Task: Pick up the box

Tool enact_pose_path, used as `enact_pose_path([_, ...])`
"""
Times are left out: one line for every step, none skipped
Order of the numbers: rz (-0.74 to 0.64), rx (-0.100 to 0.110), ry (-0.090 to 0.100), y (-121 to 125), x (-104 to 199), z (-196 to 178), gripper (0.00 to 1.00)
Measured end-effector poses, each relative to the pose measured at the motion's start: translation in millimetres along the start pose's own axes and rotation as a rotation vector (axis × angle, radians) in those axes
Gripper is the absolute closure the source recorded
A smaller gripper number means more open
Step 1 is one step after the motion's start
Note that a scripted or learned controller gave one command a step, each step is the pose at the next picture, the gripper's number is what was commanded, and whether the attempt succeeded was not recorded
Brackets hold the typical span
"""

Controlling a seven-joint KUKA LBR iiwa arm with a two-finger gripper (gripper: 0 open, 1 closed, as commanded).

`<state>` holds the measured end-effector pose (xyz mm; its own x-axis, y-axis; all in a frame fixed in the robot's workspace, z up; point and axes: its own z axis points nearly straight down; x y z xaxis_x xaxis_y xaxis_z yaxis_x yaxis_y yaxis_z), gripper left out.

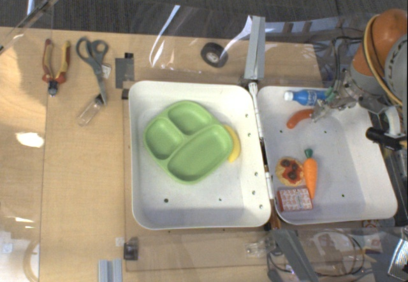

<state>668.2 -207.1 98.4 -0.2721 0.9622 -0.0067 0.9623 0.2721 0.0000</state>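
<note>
The box (294,199) is small, with a red and white printed face. It lies flat in the front left corner of the right bin (357,166). My gripper (324,108) is at the back of that bin, far from the box. It hangs low beside an orange sausage (298,119) and a clear bottle with a blue cap (306,96). The grey arm with its orange band (382,38) comes in from the upper right.
An orange carrot (310,172) and a small pizza slice (291,170) lie just behind the box. The left bin (191,210) holds a green divided plate (189,141) with a yellow banana (234,145) tucked at its right edge. Scissors (95,60), pliers (54,64) and a tape roll (214,54) lie on the bench.
</note>
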Motion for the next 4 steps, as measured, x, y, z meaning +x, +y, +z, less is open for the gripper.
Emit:
enact_pose_path([0.022, -0.007, 0.004, 12, 88, -58, 1.00])
enact_pose_path([-0.347, -0.009, 0.003, -6, 126, -65, 1.00])
enact_pose_path([-0.506, -0.011, 0.001, -14, 159, -137, 1.00])
enact_pose_path([-0.505, -0.011, 0.001, -15, 159, -137, 0.00])
